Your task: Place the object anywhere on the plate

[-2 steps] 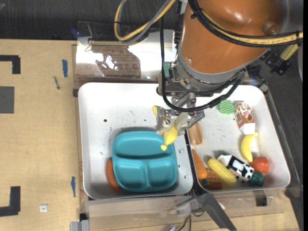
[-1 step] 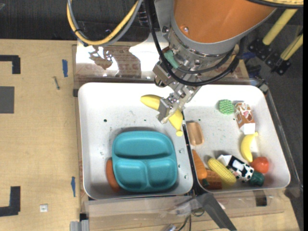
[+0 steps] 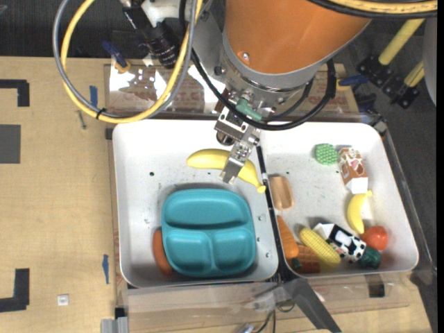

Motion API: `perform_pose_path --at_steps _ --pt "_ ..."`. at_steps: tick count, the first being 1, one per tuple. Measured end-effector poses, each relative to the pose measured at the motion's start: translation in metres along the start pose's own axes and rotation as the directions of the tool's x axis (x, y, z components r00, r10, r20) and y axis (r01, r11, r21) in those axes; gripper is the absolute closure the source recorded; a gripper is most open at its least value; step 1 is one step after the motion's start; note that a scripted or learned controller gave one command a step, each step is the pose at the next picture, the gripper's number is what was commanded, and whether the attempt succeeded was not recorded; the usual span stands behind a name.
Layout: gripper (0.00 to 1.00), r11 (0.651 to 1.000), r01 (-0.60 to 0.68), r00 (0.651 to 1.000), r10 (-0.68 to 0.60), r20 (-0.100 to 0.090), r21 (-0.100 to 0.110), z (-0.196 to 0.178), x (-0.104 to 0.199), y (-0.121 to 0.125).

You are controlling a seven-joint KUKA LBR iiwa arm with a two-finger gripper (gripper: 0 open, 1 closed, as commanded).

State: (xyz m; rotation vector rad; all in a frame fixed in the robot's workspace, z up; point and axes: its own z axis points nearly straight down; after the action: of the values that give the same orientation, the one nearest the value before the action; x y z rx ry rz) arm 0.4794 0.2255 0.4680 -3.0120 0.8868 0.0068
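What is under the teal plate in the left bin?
An orange object pokes out from beneath the left edge of the teal divided plate. The plate covers the rest, so its identity is unclear.

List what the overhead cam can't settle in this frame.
- Gripper: too small and foreshortened to read a grasp on the banana.
- Orange item: mostly hidden under the teal plate.
- Toys in the right bin, lower corner: piled up, overlapping.

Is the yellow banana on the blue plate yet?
No. The yellow plastic banana lies on the white bin floor above the teal divided plate.
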Motion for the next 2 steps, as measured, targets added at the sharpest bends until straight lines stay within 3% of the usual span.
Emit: perform_pose_path --at_steps 1,2 --pt "1.0 0.937 0.351 0.937 -0.351 0.004 -0.003 0.0714 0.0113 -0.0065" --pt "0.0 0.936 0.351 0.936 -0.351 0.0 -0.001 0.0696 0.0112 -0.0067"
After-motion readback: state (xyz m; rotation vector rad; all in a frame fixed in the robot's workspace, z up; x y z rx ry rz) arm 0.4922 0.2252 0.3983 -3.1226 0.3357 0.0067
